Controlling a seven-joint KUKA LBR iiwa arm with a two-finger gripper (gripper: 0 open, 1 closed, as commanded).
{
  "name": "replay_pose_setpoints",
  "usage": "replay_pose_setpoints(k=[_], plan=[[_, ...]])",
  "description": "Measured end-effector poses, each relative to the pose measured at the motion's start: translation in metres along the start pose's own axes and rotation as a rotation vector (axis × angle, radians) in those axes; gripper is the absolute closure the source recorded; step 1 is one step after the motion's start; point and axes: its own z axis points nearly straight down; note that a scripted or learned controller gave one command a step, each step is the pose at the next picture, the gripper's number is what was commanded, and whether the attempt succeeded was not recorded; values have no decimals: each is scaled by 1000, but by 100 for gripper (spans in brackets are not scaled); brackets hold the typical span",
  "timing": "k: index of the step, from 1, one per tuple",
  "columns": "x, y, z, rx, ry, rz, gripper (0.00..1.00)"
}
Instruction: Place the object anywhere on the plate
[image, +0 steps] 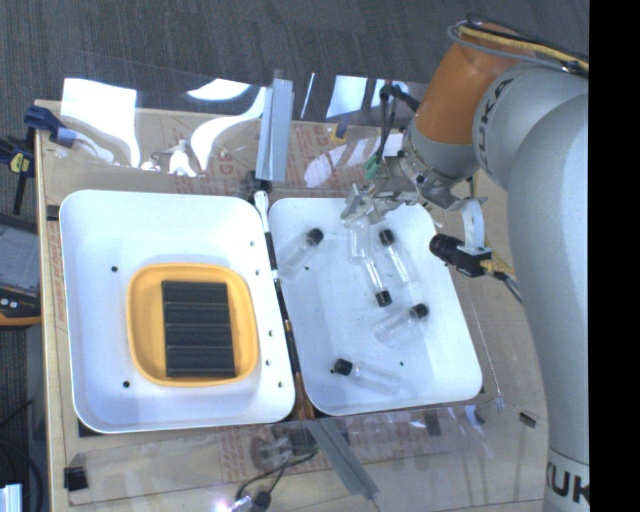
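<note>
Upper right of frame: two-finger gripper over clear black-capped vials, jaw state indiscernible; pick pending, yellow plate next.

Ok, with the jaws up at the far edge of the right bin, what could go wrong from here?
1. The vials are clear with small black caps and lie close together, two nearly touching; the gripper may nudge or catch two, or close on none.
2. They lie on their sides, so one may roll away when touched.
3. The yellow plate sits in the left bin; a weakly held vial could drop while crossing the rims between the bins.
</note>
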Motion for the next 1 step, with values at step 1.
replay_pose_setpoints(k=[1], plan=[[0, 0, 0, 0, 0, 0, 0]])
